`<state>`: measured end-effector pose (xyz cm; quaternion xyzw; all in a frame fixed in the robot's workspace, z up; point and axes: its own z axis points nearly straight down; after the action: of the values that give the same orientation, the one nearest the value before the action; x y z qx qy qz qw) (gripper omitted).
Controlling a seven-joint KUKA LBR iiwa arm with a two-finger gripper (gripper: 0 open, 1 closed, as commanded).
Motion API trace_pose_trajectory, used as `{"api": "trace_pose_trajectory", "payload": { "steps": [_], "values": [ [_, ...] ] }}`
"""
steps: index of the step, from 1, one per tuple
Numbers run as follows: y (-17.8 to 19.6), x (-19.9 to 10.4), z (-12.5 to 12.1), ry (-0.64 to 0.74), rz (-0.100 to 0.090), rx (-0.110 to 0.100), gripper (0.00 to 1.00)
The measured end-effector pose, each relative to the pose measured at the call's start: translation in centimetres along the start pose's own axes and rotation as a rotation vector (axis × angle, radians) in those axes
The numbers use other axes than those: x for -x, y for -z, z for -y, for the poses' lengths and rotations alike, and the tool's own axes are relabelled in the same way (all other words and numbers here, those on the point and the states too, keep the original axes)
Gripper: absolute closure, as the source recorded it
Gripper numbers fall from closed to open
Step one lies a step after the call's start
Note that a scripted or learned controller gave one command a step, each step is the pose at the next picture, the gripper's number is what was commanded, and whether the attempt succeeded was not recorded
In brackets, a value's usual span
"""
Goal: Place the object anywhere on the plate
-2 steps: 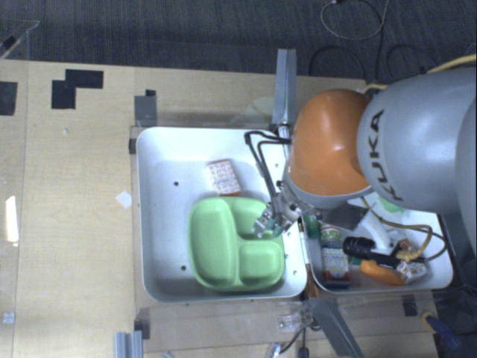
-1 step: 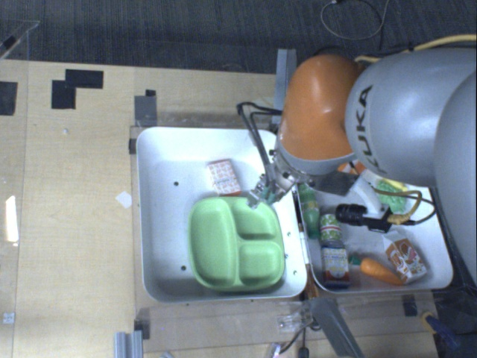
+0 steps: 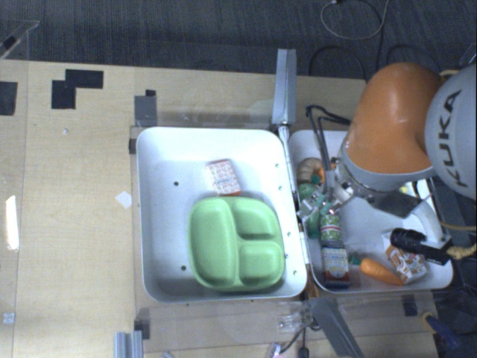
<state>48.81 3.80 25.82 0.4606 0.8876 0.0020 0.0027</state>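
A green divided plate (image 3: 237, 241) lies in the left bin (image 3: 160, 200), toward its front. A small red-and-white patterned packet (image 3: 222, 176) rests on the bin floor just behind the plate, touching its far rim or nearly so. My gripper (image 3: 322, 200) is down in the right bin (image 3: 440, 274), at its left side, mostly covered by the grey and orange wrist. It sits right over a cluster of objects there, among them a small bottle with a green label (image 3: 330, 226). Whether anything is held is hidden.
The right bin also holds a red packet (image 3: 335, 263), an orange carrot (image 3: 376, 269), an orange-and-white snack bag (image 3: 406, 263) and a brownish item (image 3: 309, 171) at the back left. A metal divider post (image 3: 283, 88) stands between the bins.
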Motion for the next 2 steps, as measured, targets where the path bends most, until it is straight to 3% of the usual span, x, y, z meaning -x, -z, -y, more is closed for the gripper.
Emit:
{"api": "trace_pose_trajectory", "payload": {
  "steps": [1,2],
  "values": [
    [-4.85,-4.5,-3.06,0.126,-0.002,-0.001,1.0],
    [-4.85,-4.48,-3.06,0.126,-0.002,-0.001,0.0]
  ]
}}
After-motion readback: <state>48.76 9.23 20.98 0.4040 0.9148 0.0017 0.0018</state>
